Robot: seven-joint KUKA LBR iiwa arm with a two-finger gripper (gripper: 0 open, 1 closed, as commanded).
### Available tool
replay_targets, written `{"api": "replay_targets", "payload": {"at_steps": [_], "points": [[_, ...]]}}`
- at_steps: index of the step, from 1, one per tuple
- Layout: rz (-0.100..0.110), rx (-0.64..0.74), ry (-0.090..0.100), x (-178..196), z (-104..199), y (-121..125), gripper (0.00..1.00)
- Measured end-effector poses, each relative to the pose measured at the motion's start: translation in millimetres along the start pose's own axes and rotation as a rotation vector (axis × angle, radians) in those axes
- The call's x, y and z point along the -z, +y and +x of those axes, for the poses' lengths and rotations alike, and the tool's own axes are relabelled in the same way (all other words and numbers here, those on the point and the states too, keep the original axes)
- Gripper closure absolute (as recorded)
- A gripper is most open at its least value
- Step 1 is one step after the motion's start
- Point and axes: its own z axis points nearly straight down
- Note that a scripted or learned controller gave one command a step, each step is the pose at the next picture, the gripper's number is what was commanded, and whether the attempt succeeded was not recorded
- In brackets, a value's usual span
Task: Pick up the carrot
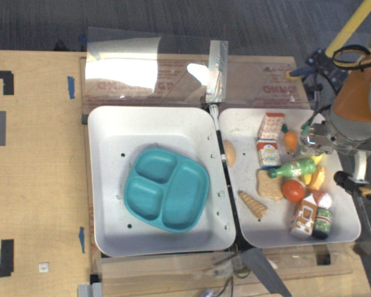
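Grey metal two-finger gripper (pixel 311 140) over right white bin's (pixel 352 228) far right side; finger state: cannot tell. Small orange carrot with green top (pixel 290 140) just left of gripper, touching or nearly so. Green plastic bottle (pixel 293 168) and yellow banana (pixel 319 177) just below gripper. Red tomato (pixel 292 190) beyond those. Red-white carton (pixel 271 129) left of carrot. Waffle cone (pixel 253 204) farther down-left. Teal divided plate (pixel 167 189) in left white bin (pixel 105 166), well apart to left.

Probably a robotics lab; taped cardboard bench (pixel 37 166), white bins (pixel 111 129).
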Motion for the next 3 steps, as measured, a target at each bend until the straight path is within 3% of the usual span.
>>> {"api": "replay_targets", "payload": {"at_steps": [1, 2, 3], "points": [[0.000, 0.001, 0.000, 9.0, 0.6, 0.4, 1.00], [0.029, 0.043, 0.008, -3.0, -3.8, 55.1, 1.00], [-0.003, 0.272, -0.001, -9.2, 4.9, -42.8, 1.00]]}}
